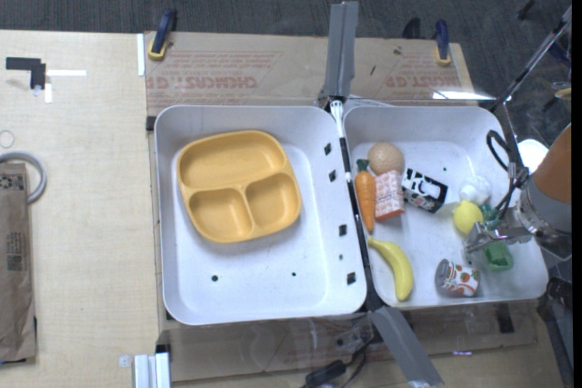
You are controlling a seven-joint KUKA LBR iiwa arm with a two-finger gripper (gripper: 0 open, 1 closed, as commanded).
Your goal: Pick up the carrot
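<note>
Against the right bin's (427,297) left wall the carrot (366,200) is seen, likely light, stiff and smooth; a mid-body grasp is advised. Nothing is held by the gripper (482,241); jaw spacing cannot be told.

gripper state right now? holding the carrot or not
gripper: at the right bin's right side, near the lemon; open or closed cannot be told. The carrot lies by the divider, unheld.

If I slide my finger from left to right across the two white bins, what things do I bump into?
Yellow divided plate → carrot → banana → black-and-white packet → small can → lemon → gripper, at the right bin's right side.
</note>
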